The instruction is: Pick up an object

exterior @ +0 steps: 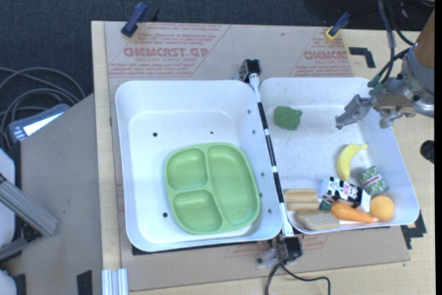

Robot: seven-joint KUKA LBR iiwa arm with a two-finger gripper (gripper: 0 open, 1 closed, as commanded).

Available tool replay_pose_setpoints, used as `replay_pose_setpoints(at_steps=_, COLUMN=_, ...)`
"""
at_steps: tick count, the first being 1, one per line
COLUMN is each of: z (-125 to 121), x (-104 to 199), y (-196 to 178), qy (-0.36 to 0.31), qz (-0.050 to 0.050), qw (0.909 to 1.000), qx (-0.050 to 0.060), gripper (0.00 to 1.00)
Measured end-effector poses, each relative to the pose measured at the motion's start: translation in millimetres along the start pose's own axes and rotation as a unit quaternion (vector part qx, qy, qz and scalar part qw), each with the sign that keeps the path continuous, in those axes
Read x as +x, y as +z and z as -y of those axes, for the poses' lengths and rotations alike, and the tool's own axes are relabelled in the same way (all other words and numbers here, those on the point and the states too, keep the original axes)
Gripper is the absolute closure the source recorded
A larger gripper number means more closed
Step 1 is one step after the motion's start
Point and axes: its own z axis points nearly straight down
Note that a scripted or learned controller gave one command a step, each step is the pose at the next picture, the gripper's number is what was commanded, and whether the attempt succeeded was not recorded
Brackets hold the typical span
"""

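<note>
My gripper [364, 119] hangs over the back right part of the right bin [314, 90], its two fingers spread open with nothing between them. A yellow banana [349, 159] lies below it, toward the front. To the gripper's left, a green leafy toy [287, 117] sits near the bin's back left. Packed in the front right corner are an orange carrot [352, 213], an orange ball [382, 206], a tan bread roll [301, 198], a flat tan piece [316, 220], a black-and-white toy [343, 190] and a green-and-white can [371, 180].
The left bin [138, 107] holds a green divided plate [210, 186]. A black clip [250, 68] and a rod join the bins along the middle. Blue [133, 19] and yellow [337, 25] clamps sit at the board's back edge. Cables lie at far left.
</note>
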Motion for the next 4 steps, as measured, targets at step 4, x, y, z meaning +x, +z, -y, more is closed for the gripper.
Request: replay_pose_setpoints(at_steps=4, z=-5, x=-57, y=195, qy=0.000, qz=0.000, qw=1.0000, qx=0.001, gripper=0.00)
